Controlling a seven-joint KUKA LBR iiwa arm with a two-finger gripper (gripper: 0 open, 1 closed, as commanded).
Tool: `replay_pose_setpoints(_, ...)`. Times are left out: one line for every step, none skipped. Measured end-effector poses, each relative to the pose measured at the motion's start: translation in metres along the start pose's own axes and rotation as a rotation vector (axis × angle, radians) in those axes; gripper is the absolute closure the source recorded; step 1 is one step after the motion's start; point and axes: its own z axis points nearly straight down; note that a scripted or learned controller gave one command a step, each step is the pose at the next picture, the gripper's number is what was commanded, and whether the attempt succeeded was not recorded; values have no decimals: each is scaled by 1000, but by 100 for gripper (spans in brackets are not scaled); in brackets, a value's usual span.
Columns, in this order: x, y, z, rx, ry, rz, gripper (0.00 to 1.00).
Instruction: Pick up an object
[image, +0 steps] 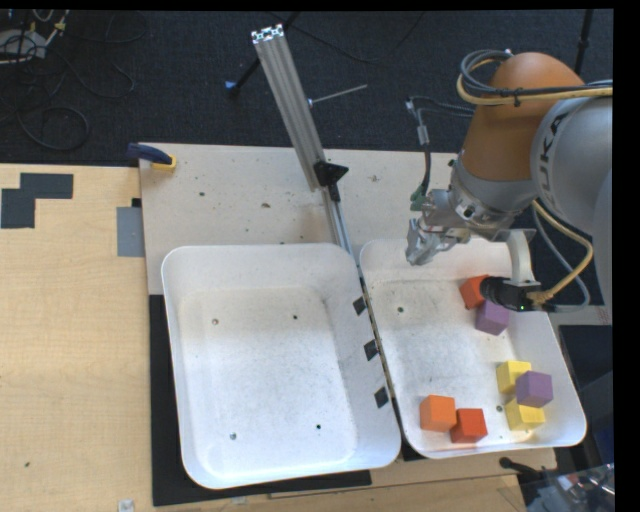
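The blocks in the right bin (400, 395) look like small, light, stiff cubes with flat faces, so a pinch across two opposite sides should hold, though smooth faces could slip. They are brightly coloured: an orange block (437, 412) touching a red block (469, 425) near the front edge, a yellow block (512, 375) and purple block (534, 387) just beside them, and another purple block (491, 317) further back. The gripper (424, 243) hangs above the bin's back rim, well apart from them; its fingers appear close together and hold nothing, though the view is too coarse to be sure.
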Motion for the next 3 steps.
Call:
replay_pose_setpoints(45,-6,-2,1,-1,0,100)
replay_pose_setpoints(92,-20,-11,1,-1,0,100)
replay_pose_setpoints(137,-42,-15,2,-2,0,100)
